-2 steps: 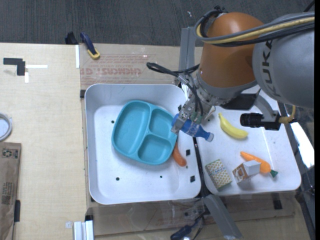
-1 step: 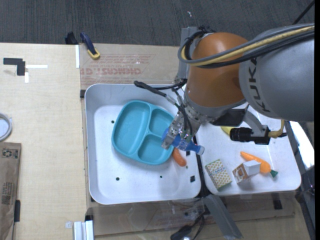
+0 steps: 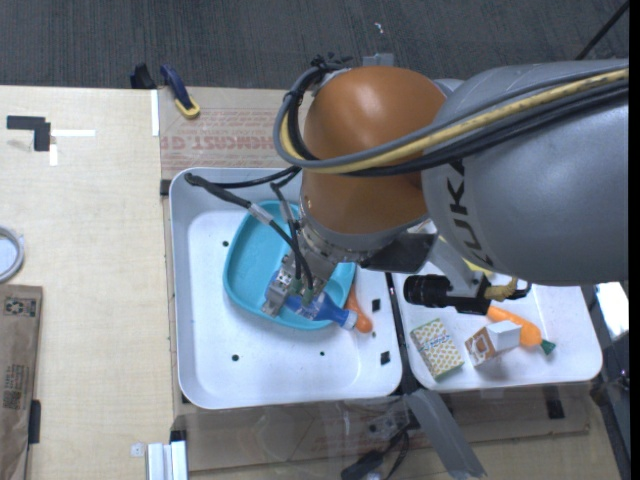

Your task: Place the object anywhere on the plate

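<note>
Plate point(image 3: 250, 263) in the left bin lies under the hand point(image 3: 300, 293), arm reaching steeply down; finger state indiscernible.

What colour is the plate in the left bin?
Light blue, seen in the camera view: the plate lies under the gripper.

The arm point(image 3: 520, 168) bears part of "KUKA"; the cardboard sheet's point(image 3: 225, 133) red print is unreadable.

1. A robotics lab: a grey industrial arm point(image 3: 520, 168) with an orange band point(image 3: 370, 148) and bundled cables reaches over the counter point(image 3: 80, 218)
2. Two shallow white bins point(image 3: 200, 368) sit side by side
3. Tape marks point(image 3: 30, 128), a tape roll point(image 3: 8, 256) and dark carpet point(image 3: 250, 18) suit a test setup
</note>
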